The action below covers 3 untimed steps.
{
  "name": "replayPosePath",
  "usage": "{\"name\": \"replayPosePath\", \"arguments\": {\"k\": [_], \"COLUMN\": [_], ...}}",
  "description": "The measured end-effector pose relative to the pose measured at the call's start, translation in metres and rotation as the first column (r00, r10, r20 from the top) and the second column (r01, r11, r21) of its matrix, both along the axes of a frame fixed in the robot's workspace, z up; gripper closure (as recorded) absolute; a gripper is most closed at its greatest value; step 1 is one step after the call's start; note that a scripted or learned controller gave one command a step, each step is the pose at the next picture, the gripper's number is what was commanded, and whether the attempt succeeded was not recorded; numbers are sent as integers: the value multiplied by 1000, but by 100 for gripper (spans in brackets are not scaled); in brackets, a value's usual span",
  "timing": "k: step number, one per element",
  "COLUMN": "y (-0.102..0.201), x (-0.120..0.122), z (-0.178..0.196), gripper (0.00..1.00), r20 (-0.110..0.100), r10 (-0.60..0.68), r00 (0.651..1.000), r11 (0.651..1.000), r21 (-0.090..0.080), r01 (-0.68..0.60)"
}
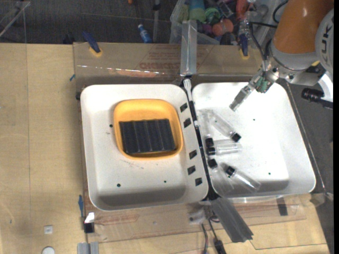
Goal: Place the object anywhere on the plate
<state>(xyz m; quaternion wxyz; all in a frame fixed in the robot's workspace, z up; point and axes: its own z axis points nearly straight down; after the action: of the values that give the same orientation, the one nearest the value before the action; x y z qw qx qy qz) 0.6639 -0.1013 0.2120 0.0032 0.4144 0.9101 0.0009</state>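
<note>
A yellow-orange square plate (pixel 121 112) sits in the left bin (pixel 95 163). A dark ribbed rectangular piece (pixel 147 135) lies flat on the plate's middle. In the right bin (pixel 286 142) lie three clear plastic tubes with black caps: one slanted (pixel 221 125), one level (pixel 223 148) and one near the front (pixel 241 178). My gripper (pixel 233 106) hangs over the back of the right bin, pointing down and left, just above and behind the slanted tube. Nothing shows at its tip.
A divider with black clips (pixel 193 142) runs between the two bins. A box of coloured toys (pixel 222 4) stands behind the bench. The grey arm with its orange band (pixel 299 20) enters from the upper right.
</note>
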Motion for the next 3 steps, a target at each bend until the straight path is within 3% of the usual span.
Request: {"name": "replayPosePath", "arguments": {"k": [1, 2, 3], "y": [-22, -58, -42], "x": [2, -4, -5], "z": [-4, -2, 21], "gripper": [0, 0, 0], "r20": [1, 1, 2], "r10": [163, 440, 633], "r00": [987, 898, 774], "r11": [987, 898, 774], "r21": [-1, -3, -6], "r01": [-163, -440, -633]}}
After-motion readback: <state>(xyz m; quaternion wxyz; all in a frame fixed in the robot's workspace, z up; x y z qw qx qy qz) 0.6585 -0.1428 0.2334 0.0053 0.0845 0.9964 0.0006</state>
